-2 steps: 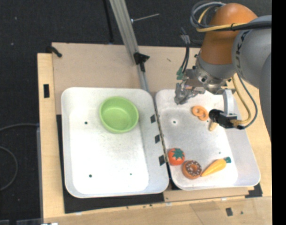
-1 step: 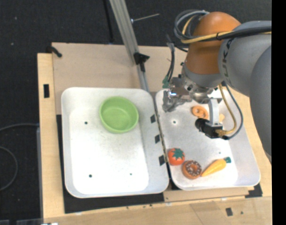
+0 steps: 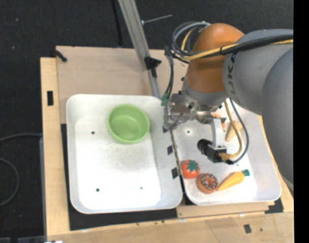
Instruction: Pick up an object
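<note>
Plywood bench [image 3: 99,70] on dark floor bears two white bins [image 3: 83,186]; claw [image 3: 170,119] state unclear.

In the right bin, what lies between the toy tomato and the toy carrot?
In the camera view, a small round brown toy, like a donut, lies between the tomato and carrot.

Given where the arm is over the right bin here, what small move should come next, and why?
Probably a short shift toward the near edge of the right bin, then down. The gripper sits at that bin's far left side, while the toy tomato, the donut and the carrot lie nearer the front, apart from it. The tomato looks closest, so I would aim there.
</note>
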Available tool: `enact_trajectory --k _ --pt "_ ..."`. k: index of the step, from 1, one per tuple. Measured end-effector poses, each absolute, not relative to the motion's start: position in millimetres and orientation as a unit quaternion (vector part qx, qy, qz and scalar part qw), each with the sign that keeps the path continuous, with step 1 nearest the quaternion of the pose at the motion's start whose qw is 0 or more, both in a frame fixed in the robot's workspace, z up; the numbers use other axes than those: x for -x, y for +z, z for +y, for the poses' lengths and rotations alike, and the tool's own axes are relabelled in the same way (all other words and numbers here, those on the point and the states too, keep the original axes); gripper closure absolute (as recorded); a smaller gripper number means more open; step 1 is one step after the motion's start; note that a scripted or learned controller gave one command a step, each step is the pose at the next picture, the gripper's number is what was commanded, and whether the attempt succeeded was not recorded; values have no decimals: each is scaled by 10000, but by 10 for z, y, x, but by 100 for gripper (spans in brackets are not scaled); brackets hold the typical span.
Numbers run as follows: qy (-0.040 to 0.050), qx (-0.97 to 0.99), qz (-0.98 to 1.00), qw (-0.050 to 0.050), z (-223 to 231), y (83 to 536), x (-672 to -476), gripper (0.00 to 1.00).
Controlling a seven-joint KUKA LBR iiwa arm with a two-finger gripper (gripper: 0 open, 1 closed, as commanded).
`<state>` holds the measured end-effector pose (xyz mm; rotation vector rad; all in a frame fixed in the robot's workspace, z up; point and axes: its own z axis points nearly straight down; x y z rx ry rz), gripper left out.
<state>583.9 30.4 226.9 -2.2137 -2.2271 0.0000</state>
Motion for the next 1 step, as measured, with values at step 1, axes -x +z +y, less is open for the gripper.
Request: enact_trajectory --k 1 --pt "-4 7059 -7083 3 719 2238 -5623 100"
